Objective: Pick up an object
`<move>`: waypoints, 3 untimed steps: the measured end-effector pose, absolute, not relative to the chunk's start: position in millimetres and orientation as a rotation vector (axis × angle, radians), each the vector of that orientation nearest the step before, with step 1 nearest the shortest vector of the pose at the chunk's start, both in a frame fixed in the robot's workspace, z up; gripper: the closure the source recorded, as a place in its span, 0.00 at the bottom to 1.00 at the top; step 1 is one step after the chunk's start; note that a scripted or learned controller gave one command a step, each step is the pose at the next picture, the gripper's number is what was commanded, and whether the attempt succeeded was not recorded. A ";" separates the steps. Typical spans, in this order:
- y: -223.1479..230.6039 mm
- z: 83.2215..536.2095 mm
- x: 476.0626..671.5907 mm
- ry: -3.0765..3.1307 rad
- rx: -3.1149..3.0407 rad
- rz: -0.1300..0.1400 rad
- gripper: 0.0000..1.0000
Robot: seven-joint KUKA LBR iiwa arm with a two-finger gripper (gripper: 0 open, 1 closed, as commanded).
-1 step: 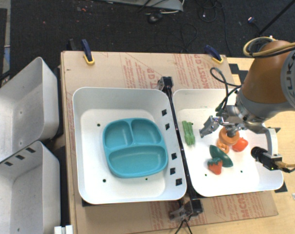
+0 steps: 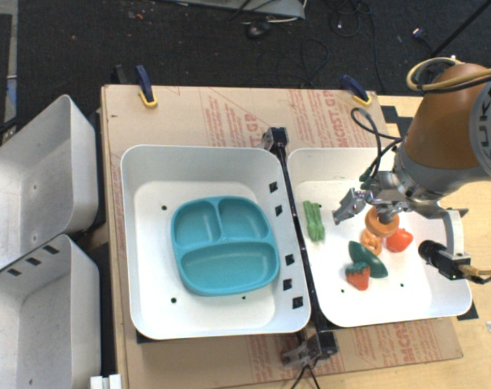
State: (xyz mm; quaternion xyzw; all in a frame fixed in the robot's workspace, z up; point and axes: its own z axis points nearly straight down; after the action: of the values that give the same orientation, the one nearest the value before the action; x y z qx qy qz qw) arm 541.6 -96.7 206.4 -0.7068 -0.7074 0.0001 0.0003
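Note:
In the right bin lie several small toys. A green pod-shaped piece rests near the bin's left wall. An orange piece lies mid-bin with a red piece touching its right side. Below them a dark teal piece lies against a small red and orange piece. My gripper hangs over the upper middle of this bin, just above the orange piece. It stands open, one finger pointing left, and nothing is held between the fingers.
The left bin holds a teal divided plate. A black divider runs between the bins. The arm's orange band and a black cable fitting overhang the right bin's right side. Two white tubs stand off the bench's left.

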 end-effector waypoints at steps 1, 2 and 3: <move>-94.7 142.0 540.2 -2.216 -2.219 0.006 0.00; -95.5 96.2 545.7 -2.231 -2.233 -0.014 0.00; -94.5 102.4 540.5 -2.217 -2.226 -0.001 1.00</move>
State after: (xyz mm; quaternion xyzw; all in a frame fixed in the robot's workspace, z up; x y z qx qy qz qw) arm 540.5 -94.5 102.4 -0.7086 -0.7056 -0.0003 0.0001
